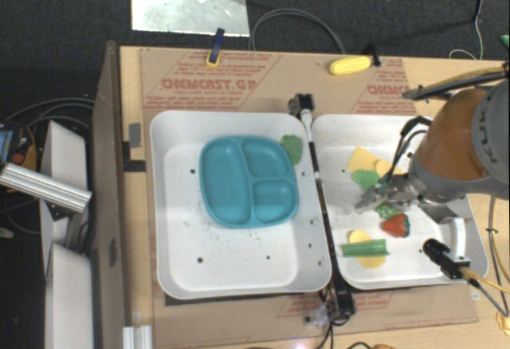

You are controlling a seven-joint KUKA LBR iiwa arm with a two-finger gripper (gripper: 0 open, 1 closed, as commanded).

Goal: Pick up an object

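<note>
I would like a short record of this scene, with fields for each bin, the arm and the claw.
left bin: holds a blue divided plate, with a green piece at the plate's upper right edge
right bin: holds a strawberry, a green stick lying on a yellow piece, and a yellow slice
arm: reaches in from the right
claw: low over the right bin, just above the strawberry

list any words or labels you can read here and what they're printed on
"CHEMCAST GP", in red on the brown protective sheet behind the left bin.
A second red print at the sheet's right end starts "CHEM"; the arm cuts off the rest.
Smaller red lines around both prints, and on the sheet's front strip, are too blurred to read.
Nothing legible on the bins, the blue tray or the toys.
</note>
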